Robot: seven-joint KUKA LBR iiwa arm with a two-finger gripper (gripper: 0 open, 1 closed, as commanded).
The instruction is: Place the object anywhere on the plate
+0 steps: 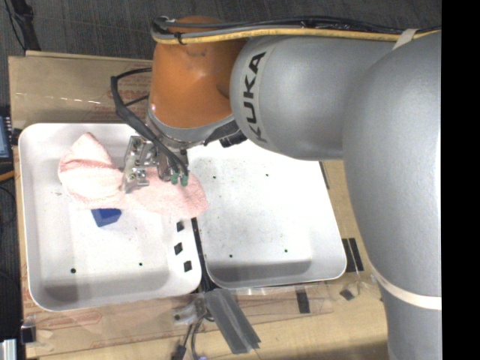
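Note:
A pink plate (184, 196) lies at the right edge of the left bin (45, 276), partly covered by the gripper. My gripper (156, 172) hangs over the plate's left part, below the orange band of the arm. A small blue object (106, 217) rests on the bin floor, down and to the left of the gripper and apart from it. A crumpled pink and white cloth-like lump (86, 166) sits to the left of the gripper, close to its metal side.
The right bin (270, 231) lies beside the left one, with the arm's large grey body (337, 88) reaching over its far half. The bins' shared rims meet near black tabs (180, 247). Brown bench surface surrounds both bins.

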